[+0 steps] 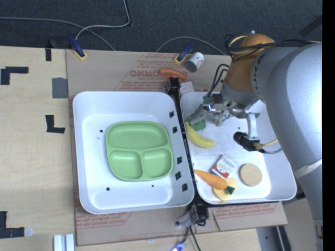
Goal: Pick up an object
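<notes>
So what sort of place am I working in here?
Most likely a robot lab grasping bench: two white bins clamped to a cardboard sheet, toy food like a banana and carrot, and loose cables behind.

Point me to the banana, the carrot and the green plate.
banana (200,138): camera view, middle of its curved body.
carrot (211,178): camera view, middle of the orange root.
green plate (139,149): camera view, ridge between its compartments.

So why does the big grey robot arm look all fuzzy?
In the camera view, the arm sits nearest the lens, so it blurs; the claw is a bit soft too. The green plate and banana look sharper, and the bins show soft, even light.
</notes>
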`<state>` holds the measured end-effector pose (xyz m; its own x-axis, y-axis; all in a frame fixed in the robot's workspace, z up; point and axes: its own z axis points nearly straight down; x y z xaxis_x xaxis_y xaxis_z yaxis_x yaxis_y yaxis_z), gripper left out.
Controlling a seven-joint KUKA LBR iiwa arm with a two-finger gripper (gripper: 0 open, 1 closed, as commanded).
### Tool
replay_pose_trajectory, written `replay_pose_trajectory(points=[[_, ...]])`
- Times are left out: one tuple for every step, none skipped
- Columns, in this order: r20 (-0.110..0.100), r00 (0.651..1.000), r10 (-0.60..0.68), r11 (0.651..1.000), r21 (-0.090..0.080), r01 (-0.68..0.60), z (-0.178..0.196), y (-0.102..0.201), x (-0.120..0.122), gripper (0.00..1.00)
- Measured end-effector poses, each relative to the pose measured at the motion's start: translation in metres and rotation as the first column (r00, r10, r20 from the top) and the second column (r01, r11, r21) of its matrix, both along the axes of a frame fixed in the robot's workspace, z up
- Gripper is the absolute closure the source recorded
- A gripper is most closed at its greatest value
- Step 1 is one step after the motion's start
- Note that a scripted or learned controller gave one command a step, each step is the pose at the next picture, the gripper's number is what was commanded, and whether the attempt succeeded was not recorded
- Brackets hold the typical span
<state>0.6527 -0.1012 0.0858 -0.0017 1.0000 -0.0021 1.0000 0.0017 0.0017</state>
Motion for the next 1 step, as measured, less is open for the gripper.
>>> replay_pose_trajectory(points=[[0.002,1.000,-0.002,1.000,-0.004,0.002,0.0004,0.0044,-0.0125,0.00]])
